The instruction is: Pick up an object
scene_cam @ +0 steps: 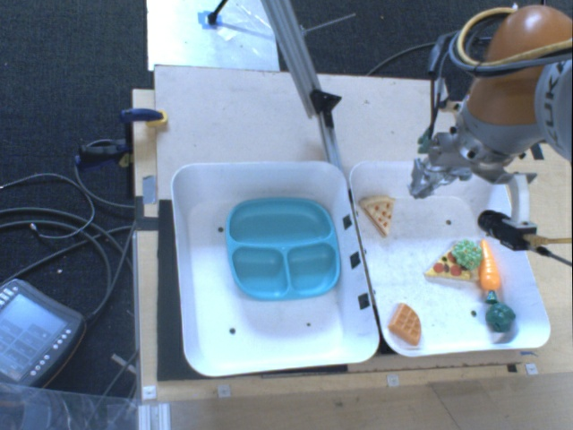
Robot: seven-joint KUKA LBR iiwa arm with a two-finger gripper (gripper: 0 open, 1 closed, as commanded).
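Fingers: from my remote station I cannot tell whether they stand open or shut; the gripper [423, 186] hangs above the right bin [537, 334], near its far edge. My arm [515, 79] reaches in from the right, wrist bent downward. A pizza wedge [379, 213] lies just left of and below the gripper, apart from it, its tip pointing toward the near side. Farther along the near side lie a topped pizza slice [455, 262], a carrot [489, 271] with its long axis running far to near, and a waffle piece [405, 324]. A blue divided plate [282, 246] sits in the left bin [192, 330].
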